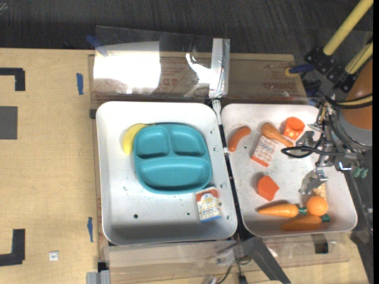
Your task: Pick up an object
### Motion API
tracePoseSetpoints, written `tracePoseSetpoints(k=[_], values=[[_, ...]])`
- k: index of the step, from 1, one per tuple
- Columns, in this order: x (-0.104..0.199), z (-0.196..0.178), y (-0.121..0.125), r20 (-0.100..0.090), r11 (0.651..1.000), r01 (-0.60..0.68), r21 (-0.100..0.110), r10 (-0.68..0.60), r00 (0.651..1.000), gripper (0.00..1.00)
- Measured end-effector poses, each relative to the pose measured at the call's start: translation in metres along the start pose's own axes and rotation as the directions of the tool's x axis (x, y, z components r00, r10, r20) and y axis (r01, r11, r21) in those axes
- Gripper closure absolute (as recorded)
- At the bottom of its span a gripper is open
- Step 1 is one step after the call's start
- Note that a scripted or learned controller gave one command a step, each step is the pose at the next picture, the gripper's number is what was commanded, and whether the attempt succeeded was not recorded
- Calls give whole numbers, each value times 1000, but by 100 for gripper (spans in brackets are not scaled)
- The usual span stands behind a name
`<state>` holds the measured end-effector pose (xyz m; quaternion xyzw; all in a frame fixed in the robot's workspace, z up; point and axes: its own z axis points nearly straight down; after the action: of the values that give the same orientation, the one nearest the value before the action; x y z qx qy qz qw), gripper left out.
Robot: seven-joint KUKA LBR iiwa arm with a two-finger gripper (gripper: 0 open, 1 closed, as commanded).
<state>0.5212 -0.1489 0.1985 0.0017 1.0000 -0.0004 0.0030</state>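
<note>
2 toy carrots lie crowded together at the front of the right white shallow plastic bin [349, 218], and that crowding is the main risk: the bright orange plastic carrot [277, 209] has the darker brownish-orange carrot [303, 222] just in front of it and the small round orange ball [317, 206] touching their right ends, so a descent here could wedge a finger on top of one piece, nudge the cluster against the bin's front wall, or close on 2 things and drop both. The metal two-finger gripper [312, 181] hangs just behind the ball, over a pale tan item that it mostly hides; I cannot tell whether its fingers are spread or closed, and nothing can be seen held between them. Cables loop off the wrist toward the ball's far side, and they could snag on the bin's right rim. The grey arm with its orange band [361, 102] reaches in from the right of the ball, wrist pointing down into the bin. Farther behind the ball lie 1 orange-red block [267, 187], 1 white-and-orange snack packet [264, 150] and 1 orange sausage-shaped piece [238, 137], each more isolated and probably easier to grasp.
</note>
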Motion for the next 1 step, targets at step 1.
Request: tracePoseSetpoints(k=[1], values=[[29,90,27,21,958,286,11,-286,958,0]])
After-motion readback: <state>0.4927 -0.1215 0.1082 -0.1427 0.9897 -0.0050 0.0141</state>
